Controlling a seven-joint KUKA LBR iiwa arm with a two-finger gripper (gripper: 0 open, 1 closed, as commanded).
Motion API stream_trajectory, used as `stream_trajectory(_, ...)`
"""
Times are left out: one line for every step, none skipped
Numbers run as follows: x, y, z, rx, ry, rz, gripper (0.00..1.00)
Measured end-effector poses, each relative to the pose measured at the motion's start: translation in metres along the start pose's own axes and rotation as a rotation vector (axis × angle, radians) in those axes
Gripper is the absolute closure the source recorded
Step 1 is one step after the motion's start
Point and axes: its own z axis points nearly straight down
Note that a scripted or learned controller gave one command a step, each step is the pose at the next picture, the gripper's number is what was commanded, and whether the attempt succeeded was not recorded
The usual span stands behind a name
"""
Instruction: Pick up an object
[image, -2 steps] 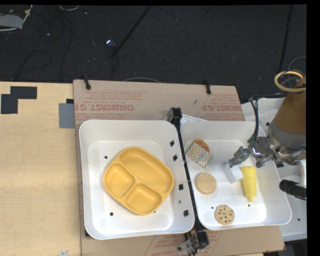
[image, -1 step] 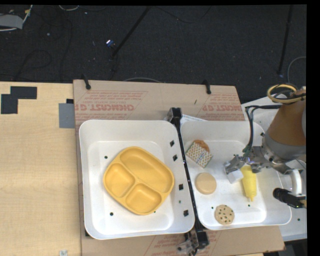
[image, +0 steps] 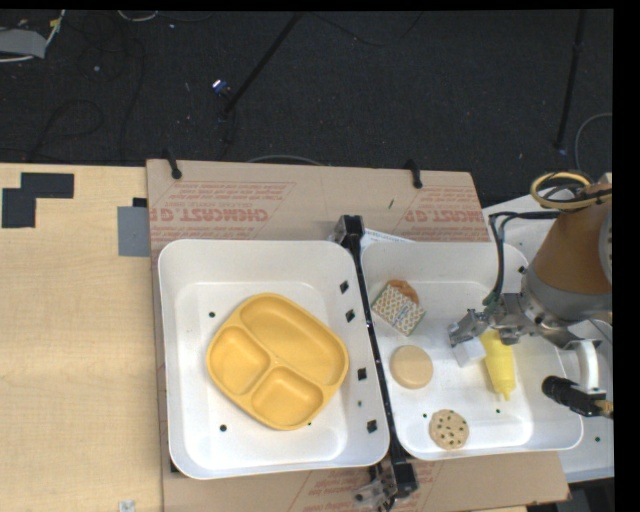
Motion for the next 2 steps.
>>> stream_trajectory(0.003, 0.002, -0.011, -0.002, 0.006, -0.003, 1.0)
stream_trajectory(-0.007, 0.005, -0.058, 0.012, 0.007, -0.003, 1.0)
